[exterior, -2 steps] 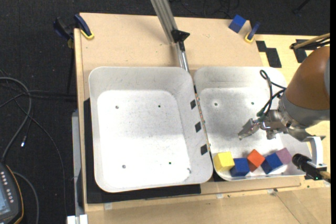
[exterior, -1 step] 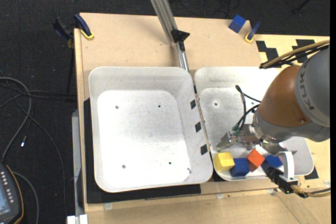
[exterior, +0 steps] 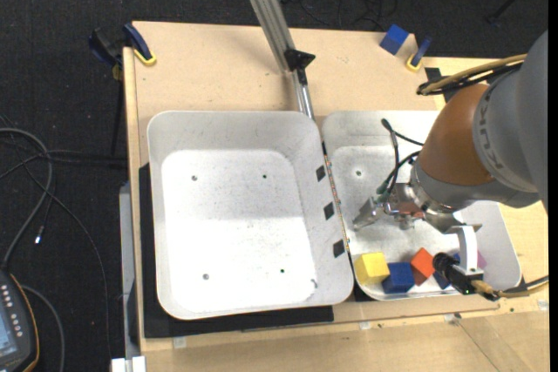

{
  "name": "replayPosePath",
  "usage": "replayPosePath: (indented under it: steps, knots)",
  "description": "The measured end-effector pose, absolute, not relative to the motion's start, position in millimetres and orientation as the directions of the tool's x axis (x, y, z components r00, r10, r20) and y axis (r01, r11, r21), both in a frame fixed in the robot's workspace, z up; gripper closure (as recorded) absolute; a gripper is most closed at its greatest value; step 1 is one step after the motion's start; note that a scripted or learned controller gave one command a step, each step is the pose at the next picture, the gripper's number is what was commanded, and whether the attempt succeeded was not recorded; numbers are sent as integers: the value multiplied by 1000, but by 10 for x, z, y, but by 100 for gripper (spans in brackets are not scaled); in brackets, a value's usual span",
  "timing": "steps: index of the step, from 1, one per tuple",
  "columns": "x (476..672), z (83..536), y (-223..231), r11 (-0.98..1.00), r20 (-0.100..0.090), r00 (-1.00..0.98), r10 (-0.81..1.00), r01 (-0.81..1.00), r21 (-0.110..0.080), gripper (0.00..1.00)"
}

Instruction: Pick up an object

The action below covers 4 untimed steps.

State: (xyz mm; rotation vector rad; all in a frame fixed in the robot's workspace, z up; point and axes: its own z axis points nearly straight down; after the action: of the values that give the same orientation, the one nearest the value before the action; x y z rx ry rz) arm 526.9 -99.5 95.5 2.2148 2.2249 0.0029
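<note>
The gripper (exterior: 375, 212) hangs over the middle of the right bin (exterior: 349, 135), its metal fingers thin and glinting, but the bulk of the wrist hides most of the mechanism and I cannot tell whether it is released or clenched; nothing is visibly between its tips. The arm (exterior: 497, 144) comes in from the right, smooth grey casing with a rounded orange band, and it covers the right and far-right part of that bin. At the near edge of the same bin lie small hard-edged blocks: a yellow cube (exterior: 373, 267), a blue block (exterior: 400, 277) touching it on its right, and an orange block (exterior: 423, 264) just beyond, partly tucked under a black and white fitting that is hard to make out. The left bin (exterior: 174, 135) is a shallow white tray with rounded corners and a speckled, scuffed floor. Both bins sit on a pale wooden bench (exterior: 218, 57), with blue clamps at its far corners.
</note>
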Motion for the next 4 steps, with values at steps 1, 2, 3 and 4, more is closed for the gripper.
replayPosePath:
  steps: [1, 2, 3, 4]
  knots:
    - [5127, 955, -1400, -4, -1, 4, 1000, 1000, 1, 0]
    - [4894, 957, -996, 4, 0, -4, 1000, 1000, 1, 0]
    - [5274, 955, -1041, 4, -1, -4, 1000, 1000, 3, 0]
    - [5095, 955, -1383, -4, 0, 4, 1000, 1000, 0, 0]
